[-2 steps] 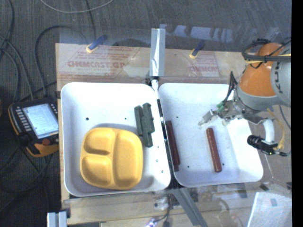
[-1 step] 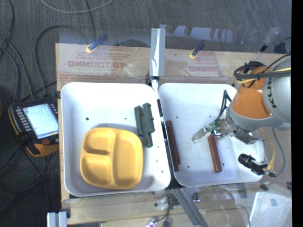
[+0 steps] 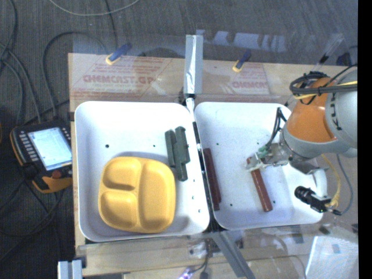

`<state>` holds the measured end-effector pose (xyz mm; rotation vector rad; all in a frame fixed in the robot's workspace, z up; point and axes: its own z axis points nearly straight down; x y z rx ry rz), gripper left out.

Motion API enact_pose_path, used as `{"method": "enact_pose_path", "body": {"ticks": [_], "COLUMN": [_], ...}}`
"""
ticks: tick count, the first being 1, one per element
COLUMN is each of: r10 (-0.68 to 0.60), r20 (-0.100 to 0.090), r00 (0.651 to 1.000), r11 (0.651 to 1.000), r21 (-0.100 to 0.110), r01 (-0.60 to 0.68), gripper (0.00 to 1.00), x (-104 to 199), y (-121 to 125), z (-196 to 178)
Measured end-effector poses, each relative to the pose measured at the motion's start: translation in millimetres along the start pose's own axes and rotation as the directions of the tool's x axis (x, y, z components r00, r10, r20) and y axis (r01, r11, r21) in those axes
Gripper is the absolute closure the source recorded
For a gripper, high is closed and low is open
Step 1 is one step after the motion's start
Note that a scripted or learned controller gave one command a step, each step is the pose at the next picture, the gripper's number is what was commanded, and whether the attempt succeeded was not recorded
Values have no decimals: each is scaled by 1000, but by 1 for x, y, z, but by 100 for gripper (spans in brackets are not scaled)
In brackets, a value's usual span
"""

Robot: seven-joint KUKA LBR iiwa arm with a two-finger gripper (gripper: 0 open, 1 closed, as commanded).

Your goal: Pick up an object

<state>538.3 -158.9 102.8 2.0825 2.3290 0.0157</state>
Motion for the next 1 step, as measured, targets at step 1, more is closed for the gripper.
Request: {"method": "enact_pose_path", "body": {"ticks": [1], "r10": [-15], "r20": [-6], "r00": [1000], "r11": [1000], "r21": [21], "r01": [15], "gripper": [100], "x": [75], "y": [35], "z": [-80]}}
